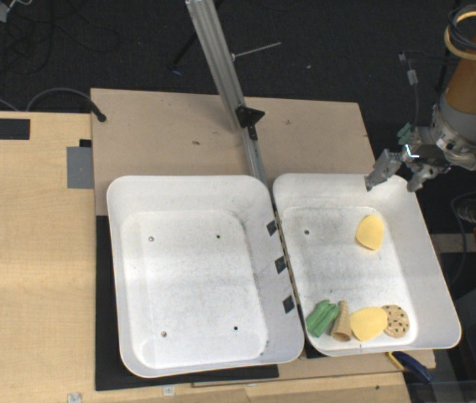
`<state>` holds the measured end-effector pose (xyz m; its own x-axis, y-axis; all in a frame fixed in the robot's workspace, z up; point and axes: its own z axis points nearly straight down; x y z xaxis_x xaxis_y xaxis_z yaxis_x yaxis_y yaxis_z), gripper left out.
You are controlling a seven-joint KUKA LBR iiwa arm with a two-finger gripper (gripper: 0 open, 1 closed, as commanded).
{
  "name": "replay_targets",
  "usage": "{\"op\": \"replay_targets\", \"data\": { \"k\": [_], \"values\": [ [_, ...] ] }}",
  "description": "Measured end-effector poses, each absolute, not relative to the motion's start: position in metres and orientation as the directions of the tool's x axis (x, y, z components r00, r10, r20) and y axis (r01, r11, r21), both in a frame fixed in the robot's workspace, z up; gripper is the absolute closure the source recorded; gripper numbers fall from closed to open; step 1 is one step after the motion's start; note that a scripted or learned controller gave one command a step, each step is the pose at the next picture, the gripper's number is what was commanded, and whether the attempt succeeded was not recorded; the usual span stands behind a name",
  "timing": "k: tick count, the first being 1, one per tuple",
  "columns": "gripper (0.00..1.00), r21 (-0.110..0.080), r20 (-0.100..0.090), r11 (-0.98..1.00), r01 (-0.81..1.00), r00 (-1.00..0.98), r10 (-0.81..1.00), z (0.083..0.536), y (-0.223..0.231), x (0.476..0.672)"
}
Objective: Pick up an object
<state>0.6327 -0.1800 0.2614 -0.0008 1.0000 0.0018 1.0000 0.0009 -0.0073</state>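
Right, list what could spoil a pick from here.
1. The green ridged piece, tan cone, yellow rounded piece and brown speckled cookie crowd one corner of the right white bin; the claw may nudge neighbours.
2. The lone yellow wedge looks rounded and might slip.

No text, label, brand, number or sign can be read on anything here: the bins [137,225], the bench [28,225] and the arm [464,82] bear no legible markings.

Right bin [439,296] floor lies open between the yellow piece [370,232] and the toy cluster [359,320] at its near wall
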Motion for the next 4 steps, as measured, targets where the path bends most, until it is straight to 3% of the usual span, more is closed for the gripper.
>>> {"op": "replay_targets", "data": {
  "k": [1,2,4],
  "values": [
    [0.0,-0.003,0.0,0.004,1.0,-0.004,1.0,0.264,-0.18,0.634],
    [0.0,-0.008,0.001,-0.001,1.0,0.001,1.0,0.206,-0.188,0.629],
    [0.0,-0.008,0.002,0.005,1.0,-0.005,1.0,0.101,-0.179,0.644]
  ]
}}
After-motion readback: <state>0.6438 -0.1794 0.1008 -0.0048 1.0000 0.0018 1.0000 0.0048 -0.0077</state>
